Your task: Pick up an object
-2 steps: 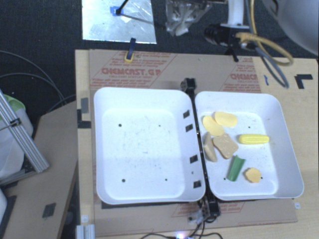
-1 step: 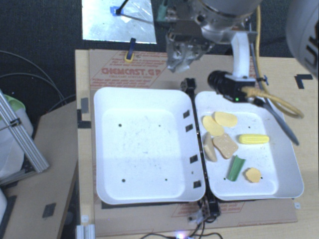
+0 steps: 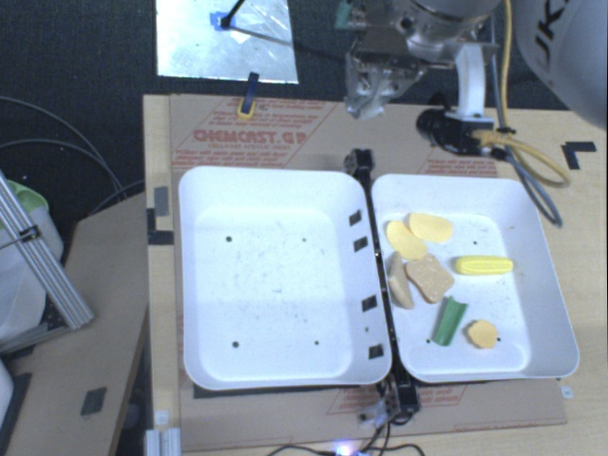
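The right bin (image 3: 541,283) holds several small food-like pieces. Two yellow round slices (image 3: 429,226) (image 3: 406,242) overlap near its back left. Below them a tan bread-shaped piece (image 3: 430,278) leans against a pale wedge (image 3: 400,290). A yellow oblong piece (image 3: 484,266) lies to the right, with a green stick (image 3: 449,321) and a small orange-yellow chunk (image 3: 483,333) toward the front. My gripper (image 3: 369,101) hangs high behind the bins, above the bench's back strip. It stands open with nothing between its fingers.
The left bin (image 3: 195,283) sits beside the right one, joined by a black hinge strip (image 3: 366,255). A shiny metal sheet (image 3: 226,27) lies at the back left. A yellow and black clip (image 3: 248,98) rests on the board behind the left bin.
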Robot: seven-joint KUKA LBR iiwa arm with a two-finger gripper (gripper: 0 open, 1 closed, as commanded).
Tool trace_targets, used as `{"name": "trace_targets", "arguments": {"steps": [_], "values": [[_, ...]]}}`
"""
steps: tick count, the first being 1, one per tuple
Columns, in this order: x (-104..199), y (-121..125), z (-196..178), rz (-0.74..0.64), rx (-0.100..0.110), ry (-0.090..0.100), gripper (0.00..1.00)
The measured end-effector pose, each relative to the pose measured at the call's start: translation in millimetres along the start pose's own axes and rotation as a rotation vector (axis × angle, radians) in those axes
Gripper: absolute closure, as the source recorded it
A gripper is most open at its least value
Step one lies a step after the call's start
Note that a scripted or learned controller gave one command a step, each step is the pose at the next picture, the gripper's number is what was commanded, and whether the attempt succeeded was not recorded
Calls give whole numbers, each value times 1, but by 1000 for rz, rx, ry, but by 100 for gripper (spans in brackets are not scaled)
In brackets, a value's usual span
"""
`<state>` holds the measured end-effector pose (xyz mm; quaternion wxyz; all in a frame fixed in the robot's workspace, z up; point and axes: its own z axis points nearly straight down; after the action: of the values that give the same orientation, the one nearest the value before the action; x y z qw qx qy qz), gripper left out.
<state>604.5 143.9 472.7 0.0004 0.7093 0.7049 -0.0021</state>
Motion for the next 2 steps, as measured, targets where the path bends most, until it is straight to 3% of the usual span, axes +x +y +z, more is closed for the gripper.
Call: {"name": "trace_targets", "arguments": {"steps": [1,2], "values": [[9,-43,-66,-11,-10,7,100],[-25,-121,-63,-9,-4,6,100]]}}
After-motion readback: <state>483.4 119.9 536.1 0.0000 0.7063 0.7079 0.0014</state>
